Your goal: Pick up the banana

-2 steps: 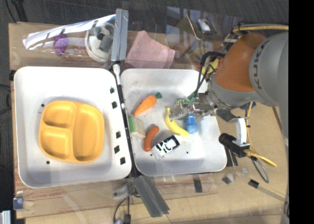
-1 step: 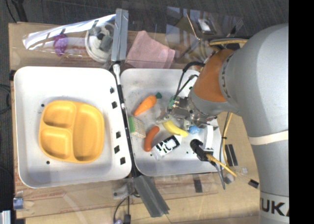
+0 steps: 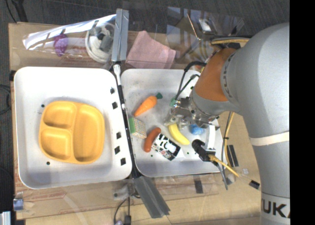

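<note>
Over the right bin (image 3: 147, 167), the tool (image 3: 178, 119) touches the banana (image 3: 179, 135); its grasp state is unclear.

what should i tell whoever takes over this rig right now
Tool: low in the right bin, right over the banana's upper end; grip state can't be read from this view.
Banana: lying on the right bin's floor, between the hot dog and a blue item. Carrot lies up-left of it.
Yellow tray sits in the left bin.
Done: approach.
Left: confirm grasp, lift banana.
</note>
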Motion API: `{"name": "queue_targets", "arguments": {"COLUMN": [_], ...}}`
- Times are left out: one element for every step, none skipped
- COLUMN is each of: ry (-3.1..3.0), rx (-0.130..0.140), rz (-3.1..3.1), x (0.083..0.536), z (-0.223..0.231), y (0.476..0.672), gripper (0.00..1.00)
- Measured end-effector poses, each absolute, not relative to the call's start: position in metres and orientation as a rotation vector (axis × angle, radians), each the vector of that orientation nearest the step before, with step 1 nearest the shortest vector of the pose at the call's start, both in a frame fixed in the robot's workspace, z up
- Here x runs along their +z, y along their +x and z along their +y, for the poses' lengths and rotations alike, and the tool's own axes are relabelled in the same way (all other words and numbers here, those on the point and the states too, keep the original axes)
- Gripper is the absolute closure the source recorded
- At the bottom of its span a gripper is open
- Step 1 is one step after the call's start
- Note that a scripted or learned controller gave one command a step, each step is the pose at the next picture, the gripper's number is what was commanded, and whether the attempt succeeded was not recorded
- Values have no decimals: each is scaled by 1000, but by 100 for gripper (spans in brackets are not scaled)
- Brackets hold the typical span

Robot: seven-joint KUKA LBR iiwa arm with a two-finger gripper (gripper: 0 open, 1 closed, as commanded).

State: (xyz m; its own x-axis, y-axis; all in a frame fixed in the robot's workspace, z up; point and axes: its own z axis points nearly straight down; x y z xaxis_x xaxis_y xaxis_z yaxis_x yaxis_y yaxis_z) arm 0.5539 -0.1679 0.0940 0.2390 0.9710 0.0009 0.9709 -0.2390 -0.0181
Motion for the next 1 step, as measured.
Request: {"name": "queue_targets", "arguments": {"ry": [-2506], "rx": [9], "rz": [-1885], "x": [203], "z": [-159], "y": [637], "gripper": [100]}}
